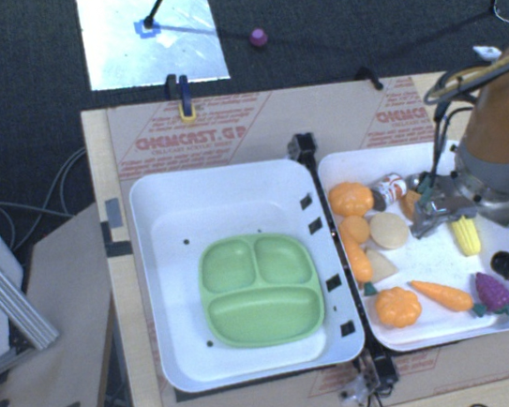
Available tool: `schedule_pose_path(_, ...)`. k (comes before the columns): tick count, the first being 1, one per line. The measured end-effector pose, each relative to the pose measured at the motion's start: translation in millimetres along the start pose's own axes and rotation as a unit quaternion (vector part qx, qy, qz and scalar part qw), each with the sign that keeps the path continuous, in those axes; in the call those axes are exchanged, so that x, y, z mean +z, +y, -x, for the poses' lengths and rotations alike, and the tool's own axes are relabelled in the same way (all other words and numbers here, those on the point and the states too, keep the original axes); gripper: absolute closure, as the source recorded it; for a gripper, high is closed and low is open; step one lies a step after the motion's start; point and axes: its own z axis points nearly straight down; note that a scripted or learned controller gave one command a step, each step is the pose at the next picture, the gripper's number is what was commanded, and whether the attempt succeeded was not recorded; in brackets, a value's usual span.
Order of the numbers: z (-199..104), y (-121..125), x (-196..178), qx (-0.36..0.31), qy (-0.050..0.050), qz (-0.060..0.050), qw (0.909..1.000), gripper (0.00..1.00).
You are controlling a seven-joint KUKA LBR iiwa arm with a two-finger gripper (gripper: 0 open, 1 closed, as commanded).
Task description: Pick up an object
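Bins sit side by side on the bench: the left bin (163, 259) holds a green divided plate (261, 288), and the right bin (445, 335) holds play food. The grey arm (501, 137) reaches in over the right bin, its gripper (423, 210) low among the food beside a pale round piece (390, 230); whether it is open or closed cannot be told. Around it lie two orange pumpkins (350, 199) (397, 306), a carrot (442, 294), a yellow corn cob (466, 234), purple grapes (493, 291) and a small can (390, 190).
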Motion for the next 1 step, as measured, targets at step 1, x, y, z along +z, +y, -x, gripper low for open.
schedule_pose_path(1, -57.6, -7.6, 6.5, -0.001, 0.000, 0.000, 1.0000, 1.00)
